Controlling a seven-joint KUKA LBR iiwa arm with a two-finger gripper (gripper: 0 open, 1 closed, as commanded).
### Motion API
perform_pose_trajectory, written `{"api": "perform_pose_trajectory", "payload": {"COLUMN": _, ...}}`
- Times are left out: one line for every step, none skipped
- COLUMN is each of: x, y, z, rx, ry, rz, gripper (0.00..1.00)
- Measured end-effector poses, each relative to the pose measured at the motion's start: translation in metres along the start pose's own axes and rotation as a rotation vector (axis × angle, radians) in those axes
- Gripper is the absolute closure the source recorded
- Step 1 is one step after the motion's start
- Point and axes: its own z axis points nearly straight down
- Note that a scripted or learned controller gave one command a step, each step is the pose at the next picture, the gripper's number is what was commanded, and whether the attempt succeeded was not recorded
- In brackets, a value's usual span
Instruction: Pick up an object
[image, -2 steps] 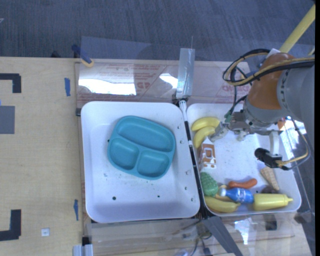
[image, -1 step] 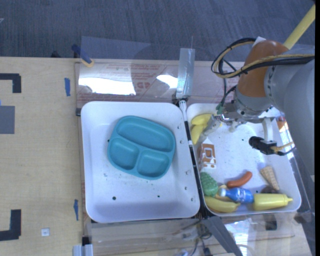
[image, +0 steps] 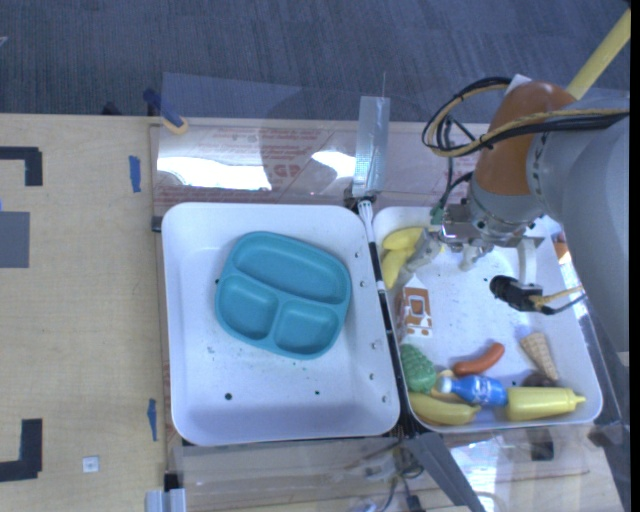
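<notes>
The two-finger gripper hung with fingers apart beside the yellow plastic banana, which, lying against the right white bin's wall, might have slipped away.

Gripper: over the right bin, at its far left part. Banana: in that bin, just left of the jaws. Ice-cream cone, sausage: nearer the camera than the jaws. Broccoli, second banana, bottle: along the near wall. Divided plate: in the left bin, well left of the jaws.
</notes>
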Motion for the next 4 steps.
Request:
{"api": "perform_pose_trajectory", "payload": {"x": -0.002, "y": -0.087, "z": 0.002, "rx": -0.040, "ry": 0.002, "rz": 0.025, "gripper": 0.00}}
{"api": "perform_pose_trajectory", "payload": {"x": 0.011, "y": -0.099, "z": -0.097, "rx": -0.039, "ry": 0.009, "rz": 0.292, "gripper": 0.00}}
{"api": "perform_pose_trajectory", "payload": {"x": 0.009, "y": -0.139, "z": -0.023, "rx": -0.063, "ry": 0.007, "rz": 0.144, "gripper": 0.00}}
{"api": "perform_pose_trajectory", "payload": {"x": 0.018, "y": -0.167, "z": -0.093, "rx": -0.036, "ry": 0.011, "rz": 0.400, "gripper": 0.00}}
